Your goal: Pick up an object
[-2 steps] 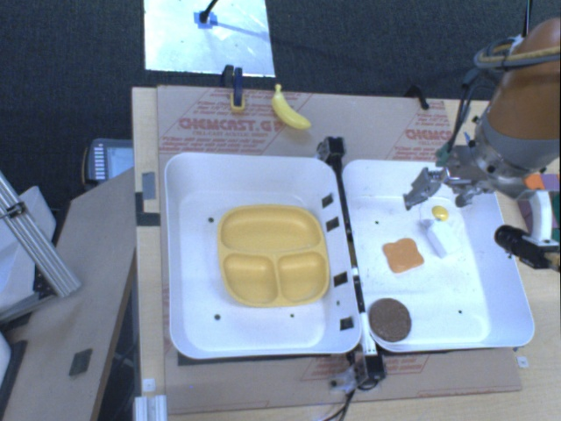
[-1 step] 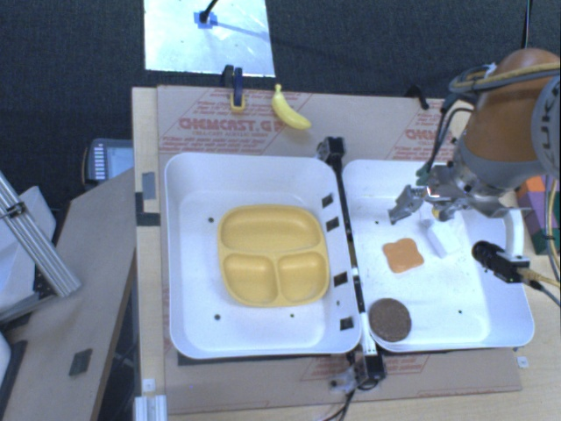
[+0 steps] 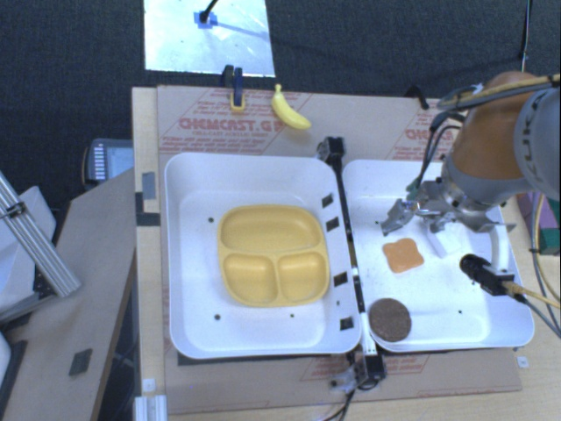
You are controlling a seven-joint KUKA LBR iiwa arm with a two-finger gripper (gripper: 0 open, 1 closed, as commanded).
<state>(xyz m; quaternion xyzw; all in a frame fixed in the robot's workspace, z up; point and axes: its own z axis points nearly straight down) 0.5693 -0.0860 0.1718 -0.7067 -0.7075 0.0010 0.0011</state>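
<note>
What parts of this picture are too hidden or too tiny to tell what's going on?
- The gripper over the right bin: too small and cluttered in the camera view to tell whether it holds anything.
- The arm: cut off by the right edge.
- The orange square piece and the brown round piece: too small to say what they are.
- The small device left of the bench: partly hidden behind the board.

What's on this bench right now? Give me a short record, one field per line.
left bin: yellow three-compartment plastic tray
right bin: flat orange square piece, round brown disc
behind bins: yellow banana on the board
hand: over the right bin, beside and above the orange square piece; nothing seen held
</note>
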